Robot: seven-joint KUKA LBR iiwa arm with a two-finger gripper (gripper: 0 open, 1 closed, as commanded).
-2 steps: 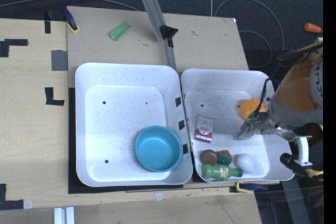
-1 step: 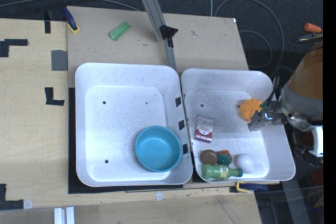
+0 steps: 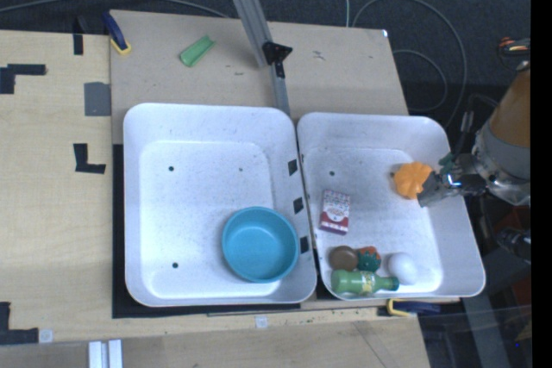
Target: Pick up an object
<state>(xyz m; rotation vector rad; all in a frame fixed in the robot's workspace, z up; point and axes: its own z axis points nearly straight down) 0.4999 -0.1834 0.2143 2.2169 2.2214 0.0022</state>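
Observation:
An orange lumpy object (image 3: 411, 178) lies by the right wall of the right bin (image 3: 371, 134). My gripper (image 3: 434, 190) reaches in from the right, its tip touching or just beside the orange object's right side. A small red and white box (image 3: 335, 212) lies in the middle of that bin. Along its front edge sit a brown round piece (image 3: 343, 258), a green bottle (image 3: 362, 281) on its side and a white ball (image 3: 402, 267). A blue bowl (image 3: 259, 244) stands in the front right of the left bin (image 3: 172, 134).
A grey metal pole (image 3: 246, 0) slants down to the gap between the bins at the back. A green block (image 3: 196, 51) and a blue and yellow clamp (image 3: 115, 32) lie on the bench behind the left bin. Cables loop behind the right bin.

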